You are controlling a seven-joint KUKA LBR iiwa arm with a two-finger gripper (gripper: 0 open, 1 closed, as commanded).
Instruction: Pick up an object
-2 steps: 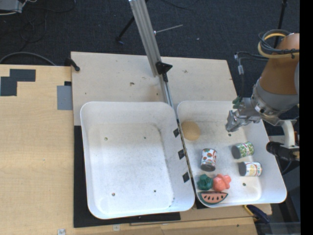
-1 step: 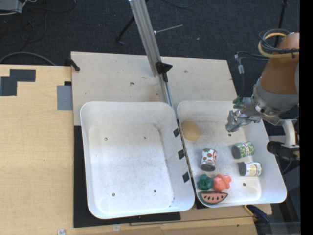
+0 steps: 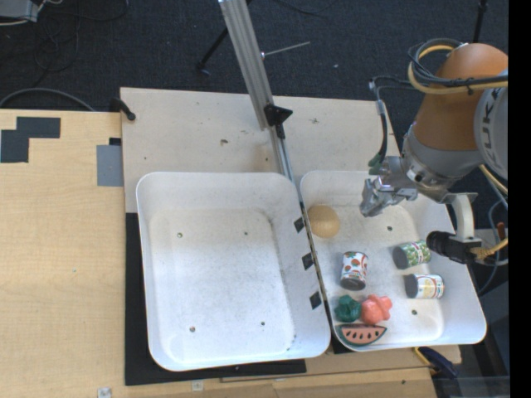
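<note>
My gripper [image 3: 375, 201] hangs over the back part of the right bin [image 3: 465, 326], right of a tan round object [image 3: 323, 220] and apart from it. Nothing shows in its grasp. In front of it stands a small can with a red-spotted label [image 3: 354, 269]. Two small cans lie on their sides at the right: one with a green label [image 3: 412, 254] and one with a yellow label [image 3: 426, 286]. Near the bin's front lie a green item [image 3: 347, 308], a red-orange item [image 3: 377, 308] and a watermelon slice [image 3: 362, 335].
The left bin [image 3: 166, 197] sits beside the right one, with black clips [image 3: 308, 259] along the shared rim. A slanted aluminium bar [image 3: 253, 65] rises behind the bins. The arm's orange band [image 3: 469, 65] is over the right side.
</note>
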